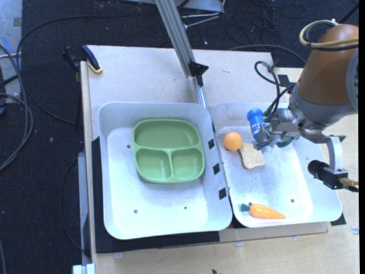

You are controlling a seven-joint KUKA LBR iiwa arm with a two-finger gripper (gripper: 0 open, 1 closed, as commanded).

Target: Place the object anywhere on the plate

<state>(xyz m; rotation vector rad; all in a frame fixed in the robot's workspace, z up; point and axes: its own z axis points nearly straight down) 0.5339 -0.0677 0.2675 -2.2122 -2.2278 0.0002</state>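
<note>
The beige, bread-shaped toy slice (252, 158) lies flat just right of the small orange ball (232, 141), well right of the green three-compartment plastic plate (169, 150). The gripper (263, 137) hovers above the slice; its opening cannot be told. The slice is judged light, stiff and thin: grip across its narrow edges.

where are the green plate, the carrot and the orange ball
green plate (149, 135): camera view, bare floor of its large top compartment
carrot (267, 212): camera view, middle of its orange body
orange ball (232, 141): camera view, centre of the ball
</note>
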